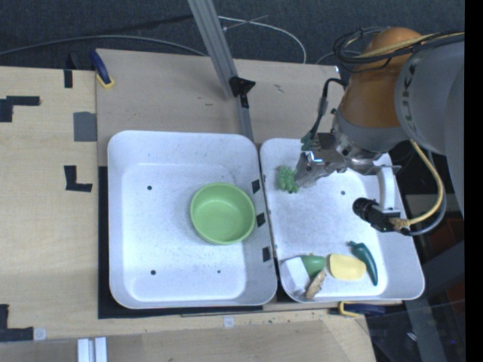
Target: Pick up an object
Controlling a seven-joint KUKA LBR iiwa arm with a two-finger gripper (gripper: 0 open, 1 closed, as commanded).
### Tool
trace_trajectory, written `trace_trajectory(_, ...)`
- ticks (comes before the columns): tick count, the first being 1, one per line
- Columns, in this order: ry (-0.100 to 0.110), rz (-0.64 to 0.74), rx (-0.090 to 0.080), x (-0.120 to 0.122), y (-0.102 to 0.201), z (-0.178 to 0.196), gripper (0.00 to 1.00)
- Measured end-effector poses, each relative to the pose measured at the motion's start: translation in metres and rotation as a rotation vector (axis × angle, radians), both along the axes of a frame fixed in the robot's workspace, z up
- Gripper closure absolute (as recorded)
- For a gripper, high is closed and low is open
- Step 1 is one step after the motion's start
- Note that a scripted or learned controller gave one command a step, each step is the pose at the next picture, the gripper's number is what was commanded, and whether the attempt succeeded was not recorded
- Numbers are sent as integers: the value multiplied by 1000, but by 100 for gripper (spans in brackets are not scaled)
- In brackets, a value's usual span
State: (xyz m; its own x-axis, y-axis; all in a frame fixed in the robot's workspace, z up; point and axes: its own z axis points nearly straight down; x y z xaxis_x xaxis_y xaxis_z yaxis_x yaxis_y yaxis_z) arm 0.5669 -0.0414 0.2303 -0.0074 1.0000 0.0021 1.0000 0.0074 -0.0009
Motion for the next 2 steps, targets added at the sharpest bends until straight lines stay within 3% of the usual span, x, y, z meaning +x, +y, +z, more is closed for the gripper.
trace_trajectory(2,1,0,0,-6,116,7,100)
